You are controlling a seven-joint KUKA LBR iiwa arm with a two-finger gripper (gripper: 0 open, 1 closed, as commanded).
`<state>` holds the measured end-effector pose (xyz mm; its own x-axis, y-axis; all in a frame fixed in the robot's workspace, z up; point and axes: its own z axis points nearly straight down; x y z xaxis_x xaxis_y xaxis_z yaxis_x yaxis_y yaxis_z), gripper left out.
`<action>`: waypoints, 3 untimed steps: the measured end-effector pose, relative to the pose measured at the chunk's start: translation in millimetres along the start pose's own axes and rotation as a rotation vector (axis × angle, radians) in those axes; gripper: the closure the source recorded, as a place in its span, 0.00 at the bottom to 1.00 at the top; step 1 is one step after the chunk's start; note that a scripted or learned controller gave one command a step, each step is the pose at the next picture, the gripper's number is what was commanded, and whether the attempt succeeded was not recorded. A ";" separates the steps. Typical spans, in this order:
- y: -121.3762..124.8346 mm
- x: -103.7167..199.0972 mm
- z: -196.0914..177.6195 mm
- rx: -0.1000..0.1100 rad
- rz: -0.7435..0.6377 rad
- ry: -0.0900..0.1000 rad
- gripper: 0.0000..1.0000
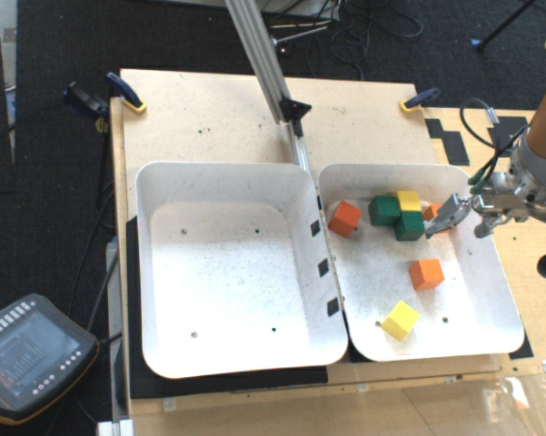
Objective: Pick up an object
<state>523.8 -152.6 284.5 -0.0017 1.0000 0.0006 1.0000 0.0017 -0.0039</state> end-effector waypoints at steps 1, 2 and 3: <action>0.6 0.0 -2.1 -0.004 0.001 -0.001 0.00; -5.4 8.5 49.3 0.001 0.002 0.000 0.00; -12.7 6.7 95.8 0.000 0.003 0.000 0.00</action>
<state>510.7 -145.9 188.7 0.0012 1.0000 0.0005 1.0000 -0.0012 -0.0041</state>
